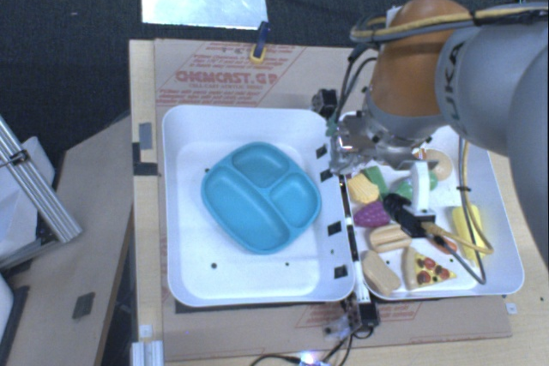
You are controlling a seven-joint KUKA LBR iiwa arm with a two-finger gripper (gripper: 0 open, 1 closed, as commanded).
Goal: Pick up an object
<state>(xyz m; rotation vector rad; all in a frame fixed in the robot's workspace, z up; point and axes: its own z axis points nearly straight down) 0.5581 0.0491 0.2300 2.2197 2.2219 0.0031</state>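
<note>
My gripper (350,152) hangs over the back left part of the right bin (502,270), close to the wall between the two bins. Just below it lie a yellow-green toy food piece (364,186) and a purple eggplant (371,215). Further forward in the same bin are a hot dog bun (388,237), a tan bread piece (380,271) and a pizza slice (429,270). A yellow banana-like piece (464,223) and a pale donut (439,164) lie to the right. The arm's body hides the bin's back part.
The left bin (184,227) holds a blue divided plate (260,196) near its middle. Both bins rest on a cardboard sheet (227,77). A metal rail (34,189) stands off the bench at the far left.
</note>
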